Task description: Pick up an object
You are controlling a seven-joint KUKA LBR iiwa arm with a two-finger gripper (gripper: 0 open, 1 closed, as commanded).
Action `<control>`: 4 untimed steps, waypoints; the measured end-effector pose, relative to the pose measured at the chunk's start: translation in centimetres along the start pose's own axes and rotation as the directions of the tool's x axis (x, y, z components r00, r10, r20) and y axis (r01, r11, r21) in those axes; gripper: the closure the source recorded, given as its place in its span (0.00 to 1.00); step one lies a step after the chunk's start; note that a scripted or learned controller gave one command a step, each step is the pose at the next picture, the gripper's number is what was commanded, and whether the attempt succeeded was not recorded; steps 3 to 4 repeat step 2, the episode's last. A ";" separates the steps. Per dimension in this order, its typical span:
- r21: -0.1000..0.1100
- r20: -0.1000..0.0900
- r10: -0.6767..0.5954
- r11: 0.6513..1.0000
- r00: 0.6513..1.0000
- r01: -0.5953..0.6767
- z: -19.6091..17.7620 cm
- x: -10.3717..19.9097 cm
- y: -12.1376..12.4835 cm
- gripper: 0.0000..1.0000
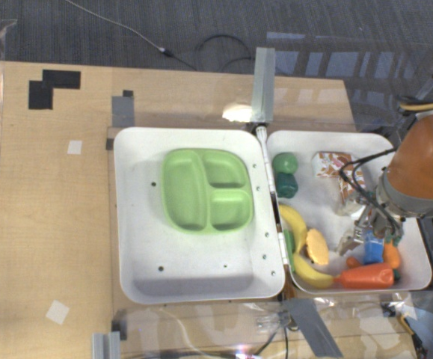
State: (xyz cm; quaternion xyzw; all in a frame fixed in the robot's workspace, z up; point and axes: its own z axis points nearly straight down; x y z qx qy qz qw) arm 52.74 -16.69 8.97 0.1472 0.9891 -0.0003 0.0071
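Wrapper [333, 164] (print unreadable) lies near end effector [369, 232].

Fixed overhead camera, slanted down, both bins [126, 200] framed

My right bin [414, 279] is crowded: banana [297, 234], orange carrot [366, 277] and wrapper [333, 164] hem me in; open floor lies around the green tray [206, 190].

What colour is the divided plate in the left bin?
Light green. The divided plate shows best in the camera view, lying in the white left bin.
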 end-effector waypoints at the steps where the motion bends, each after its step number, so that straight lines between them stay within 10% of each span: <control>1: 0.002 -0.025 -0.097 0.995 0.995 0.098 0.2 -9.7 1.8 0.00; 4: 0.000 -0.003 -0.056 0.998 0.998 0.056 0.2 -6.6 -0.6 0.00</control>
